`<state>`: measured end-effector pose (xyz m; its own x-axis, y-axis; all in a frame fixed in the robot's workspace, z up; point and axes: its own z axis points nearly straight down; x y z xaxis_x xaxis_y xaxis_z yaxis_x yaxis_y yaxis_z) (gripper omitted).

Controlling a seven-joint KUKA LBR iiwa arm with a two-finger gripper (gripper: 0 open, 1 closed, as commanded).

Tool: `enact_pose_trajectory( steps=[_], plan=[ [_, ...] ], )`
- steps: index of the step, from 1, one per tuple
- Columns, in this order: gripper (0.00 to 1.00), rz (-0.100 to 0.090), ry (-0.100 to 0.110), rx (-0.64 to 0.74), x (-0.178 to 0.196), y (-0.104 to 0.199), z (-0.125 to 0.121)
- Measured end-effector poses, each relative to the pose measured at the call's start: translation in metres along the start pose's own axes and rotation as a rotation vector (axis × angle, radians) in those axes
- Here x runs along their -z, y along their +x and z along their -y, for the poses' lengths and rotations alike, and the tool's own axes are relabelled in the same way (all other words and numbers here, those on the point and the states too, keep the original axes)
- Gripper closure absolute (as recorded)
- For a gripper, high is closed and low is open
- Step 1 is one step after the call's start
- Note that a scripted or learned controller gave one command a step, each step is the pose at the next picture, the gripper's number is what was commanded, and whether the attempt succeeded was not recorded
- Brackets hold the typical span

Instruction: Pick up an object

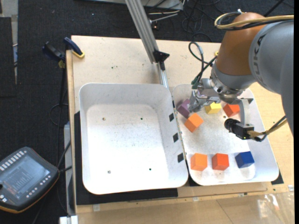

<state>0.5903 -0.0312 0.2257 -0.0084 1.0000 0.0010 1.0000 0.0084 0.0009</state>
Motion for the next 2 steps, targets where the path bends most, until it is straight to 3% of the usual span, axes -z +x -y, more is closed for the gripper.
enact_pose_trajectory(
  steps=[2],
  plan=[
    [1.00, 0.000, -0.001, 0.000, -0.003, 0.108, -0.028]
  ],
)
